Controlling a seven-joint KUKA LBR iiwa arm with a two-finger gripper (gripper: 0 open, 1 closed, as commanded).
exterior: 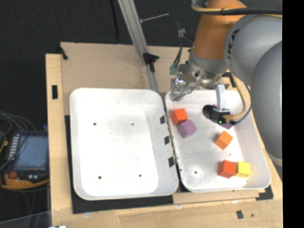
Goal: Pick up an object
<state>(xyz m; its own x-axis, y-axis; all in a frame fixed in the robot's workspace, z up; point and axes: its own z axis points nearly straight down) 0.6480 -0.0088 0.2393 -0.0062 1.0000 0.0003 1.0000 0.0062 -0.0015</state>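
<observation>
The right bin [251,175] holds several small blocks: an orange cube [179,116] with a purple cube [186,128] touching it near the bin's left wall, an orange block [223,139] in the middle, and a red cube [227,168] beside a yellow cube [244,168] near the front. My gripper [178,91] hangs over the bin's far left corner, just above and behind the orange cube. A bit of purple [227,125] peeks out under the black wrist part.
The left bin [114,141] lies beside the right one, its rim meeting it along a line of black clips [167,139]. A slanted metal pole [137,37] rises behind the bins. A handheld pendant [26,158] rests off the bench at the left.
</observation>
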